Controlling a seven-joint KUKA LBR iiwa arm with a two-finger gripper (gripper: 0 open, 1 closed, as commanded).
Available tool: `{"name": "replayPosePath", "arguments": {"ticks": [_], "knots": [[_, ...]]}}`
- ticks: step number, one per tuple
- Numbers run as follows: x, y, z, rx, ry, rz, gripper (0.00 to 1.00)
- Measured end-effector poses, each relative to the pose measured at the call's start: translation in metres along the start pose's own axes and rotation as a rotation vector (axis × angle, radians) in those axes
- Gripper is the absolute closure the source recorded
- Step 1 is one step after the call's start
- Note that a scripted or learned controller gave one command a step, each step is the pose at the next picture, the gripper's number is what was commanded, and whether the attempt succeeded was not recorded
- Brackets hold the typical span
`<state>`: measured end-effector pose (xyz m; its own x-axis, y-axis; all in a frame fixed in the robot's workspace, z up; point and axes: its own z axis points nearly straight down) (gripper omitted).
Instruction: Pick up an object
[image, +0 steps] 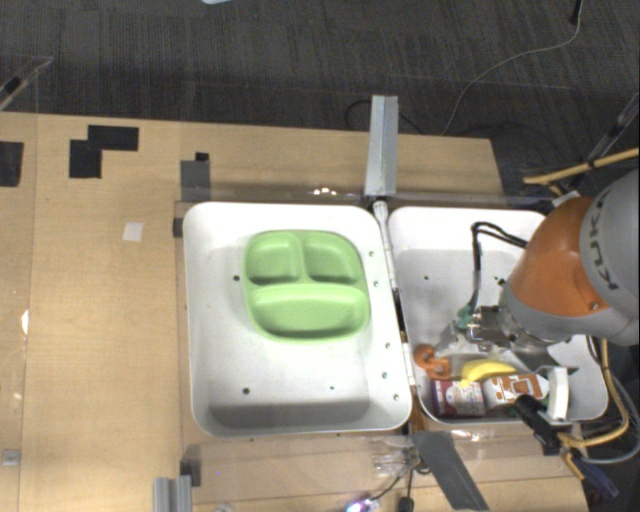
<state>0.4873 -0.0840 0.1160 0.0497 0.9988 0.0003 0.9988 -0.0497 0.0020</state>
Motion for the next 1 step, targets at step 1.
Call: {"name": "replayPosePath", "arguments": {"ticks": [1], "knots": [[-0.0149, 0.0566, -0.0524, -0.002, -0.001, -0.192, 0.00]]}}
